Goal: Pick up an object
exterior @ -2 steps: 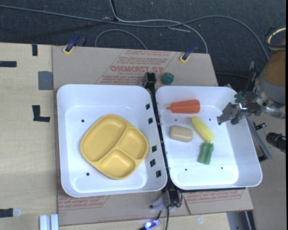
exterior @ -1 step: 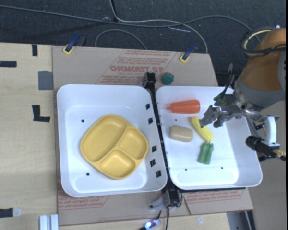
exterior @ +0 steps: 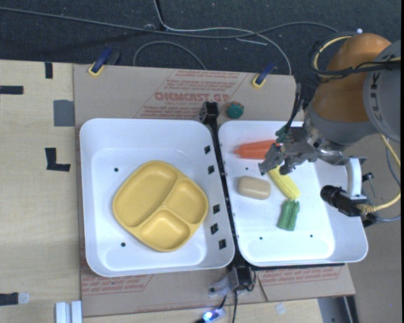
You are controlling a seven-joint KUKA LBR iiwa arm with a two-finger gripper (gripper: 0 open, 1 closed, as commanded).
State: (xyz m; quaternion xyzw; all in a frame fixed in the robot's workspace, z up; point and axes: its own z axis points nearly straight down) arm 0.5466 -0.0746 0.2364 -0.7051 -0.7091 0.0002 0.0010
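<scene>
From the camera above, two white bins sit side by side on the counter (exterior: 27, 180). The left bin (exterior: 94, 140) holds a yellow divided plate (exterior: 160, 204). The right bin (exterior: 350, 247) holds the toy food: an orange carrot (exterior: 250, 149) near the back, a yellow corn cob (exterior: 285, 183) in the middle, a tan potato-like piece (exterior: 254, 188) just to the left of the corn, and a green pickle-like piece (exterior: 288, 215) near the front. The grey arm (exterior: 353, 106) reaches in from the right, and its end effector (exterior: 285, 156) hangs low over the spot between the carrot's tip and the top of the corn. I cannot tell how its tips are set, because they are dark and small from here, and nothing can be seen pinched in them. It looks like the reaching step: the arm is lining up over something to pick, likely the corn or the carrot. Next it would need to drop down right onto one piece and close on it. The corn, carrot and tan piece lie near each other, so it could bump a neighbor. The wall between the bins is a little way off to the left. There is more open floor at the front and right of this bin.
</scene>
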